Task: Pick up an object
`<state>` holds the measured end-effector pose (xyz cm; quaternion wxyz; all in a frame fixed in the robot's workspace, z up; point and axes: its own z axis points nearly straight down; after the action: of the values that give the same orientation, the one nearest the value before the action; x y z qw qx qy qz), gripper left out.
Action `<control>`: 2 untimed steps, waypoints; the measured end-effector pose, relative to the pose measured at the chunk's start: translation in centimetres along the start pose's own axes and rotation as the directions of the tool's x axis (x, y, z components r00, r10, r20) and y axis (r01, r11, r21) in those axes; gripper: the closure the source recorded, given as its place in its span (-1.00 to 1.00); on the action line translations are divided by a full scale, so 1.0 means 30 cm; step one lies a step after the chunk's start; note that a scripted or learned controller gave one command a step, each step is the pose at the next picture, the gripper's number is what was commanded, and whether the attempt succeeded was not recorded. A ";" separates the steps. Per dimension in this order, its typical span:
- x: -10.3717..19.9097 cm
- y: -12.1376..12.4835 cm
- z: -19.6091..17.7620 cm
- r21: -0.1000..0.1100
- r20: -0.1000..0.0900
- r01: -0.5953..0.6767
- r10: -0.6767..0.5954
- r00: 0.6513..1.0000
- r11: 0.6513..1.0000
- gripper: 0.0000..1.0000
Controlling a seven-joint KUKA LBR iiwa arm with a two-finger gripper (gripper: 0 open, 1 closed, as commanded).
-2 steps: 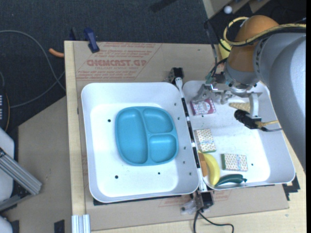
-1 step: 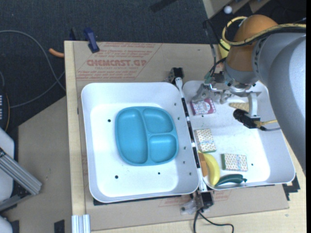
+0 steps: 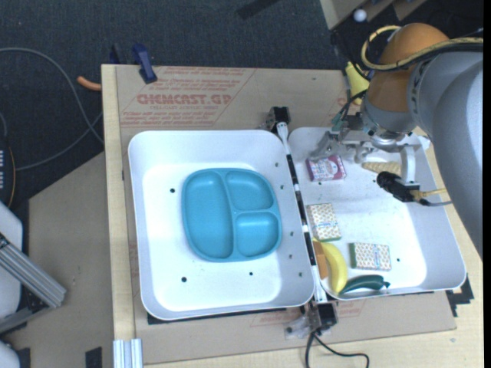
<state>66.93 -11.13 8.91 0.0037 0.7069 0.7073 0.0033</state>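
Observation:
My gripper (image 3: 343, 141) hangs over the far end of the right bin (image 3: 430, 244), just above and to the right of a pink and white packet (image 3: 324, 169). Nothing shows between it and the packet. A patterned packet (image 3: 324, 221) lies in the middle of that bin near its left wall. A second patterned packet (image 3: 371, 256) lies nearer the front. A banana (image 3: 335, 268) rests at the front left with a small orange piece (image 3: 320, 260) beside it. A green item (image 3: 363, 284) lies along the front wall. A tan strip (image 3: 380, 165) pokes out below the wrist.
The left bin (image 3: 153, 205) holds a blue divided plate (image 3: 230, 212). A cardboard sheet (image 3: 184, 94) lies under both bins. Blue clip (image 3: 143, 62) sits at its far left corner. The grey arm (image 3: 453, 113) covers the right bin's far right side.

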 end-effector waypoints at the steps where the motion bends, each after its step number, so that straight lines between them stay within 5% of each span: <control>1: 0.050 -0.001 0.000 0.001 0.002 0.000 0.000 1.000 1.000 -1.00; 2: 0.062 -0.001 0.000 0.002 0.003 -0.001 0.001 1.000 1.000 -1.00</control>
<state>66.90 -9.27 8.90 0.0038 0.7070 0.7072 0.0016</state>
